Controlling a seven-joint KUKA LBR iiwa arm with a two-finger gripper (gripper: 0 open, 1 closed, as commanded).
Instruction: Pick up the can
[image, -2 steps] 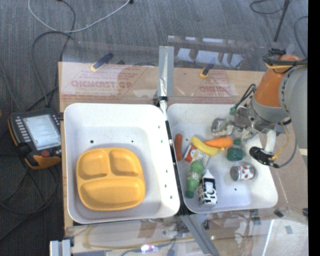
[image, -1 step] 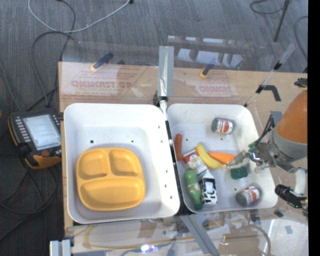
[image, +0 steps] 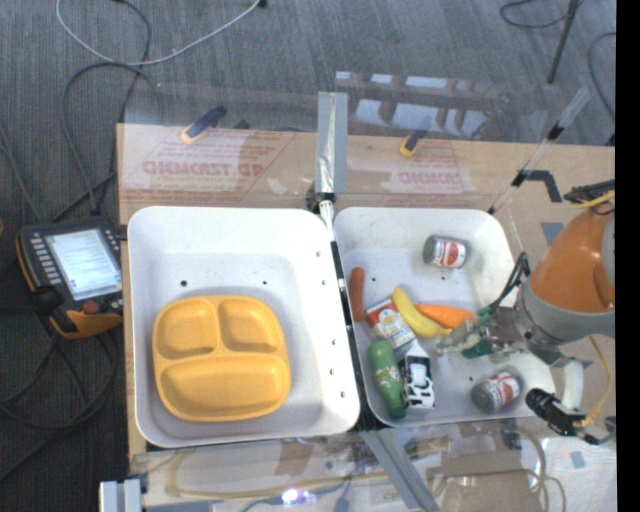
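Observation:
Two cans lie on their sides in the right bin (image: 490, 225). One can (image: 445, 252), silver with a red label, is near the bin's far right corner. The other can (image: 497, 390) lies by the near right corner. My gripper (image: 463, 343) hangs low over the right side of this bin, between the two cans. It is just above and left of the near can and right below the carrot (image: 447, 315). The orange-banded wrist (image: 575, 278) rises behind it at the right.
The right bin also holds a banana (image: 418, 313), a sausage (image: 357, 292), a green bottle (image: 386, 377), a black-and-white carton (image: 419, 382) and a small packet (image: 388, 320). A yellow divided plate (image: 220, 356) lies in the left bin (image: 150, 240).

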